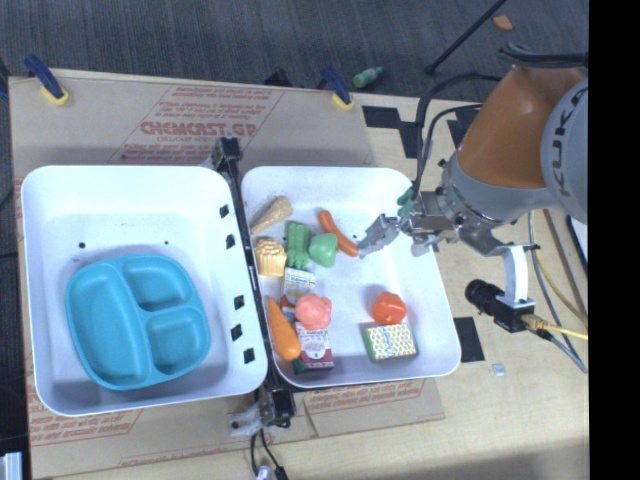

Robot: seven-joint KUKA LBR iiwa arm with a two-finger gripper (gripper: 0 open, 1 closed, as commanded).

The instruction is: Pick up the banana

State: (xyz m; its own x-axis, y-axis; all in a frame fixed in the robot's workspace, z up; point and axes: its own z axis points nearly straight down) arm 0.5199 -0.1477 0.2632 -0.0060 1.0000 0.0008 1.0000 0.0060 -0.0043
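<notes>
The banana (272, 214), taken here to be the pale tan, elongated piece in the right-hand bin (432, 313), lies against that bin's inner wall, well apart from the gripper (377, 236). From the gripper it is off to the view's left and a little farther back. A small carrot (337, 233) and a green pepper (310, 246) lie between the two. A corn cob (270, 258) sits just beside the banana on its nearer side.

The gripper hangs low over the bin, just beside the carrot's tip. Its opening cannot be told from this angle, and nothing is visibly held.

The main risk, as I judge it, is closing where it is now and catching the carrot. A straight sweep across could shove the pepper into the banana. The bin wall beside the banana leaves little room, so a grasp there may slip or jam.
</notes>
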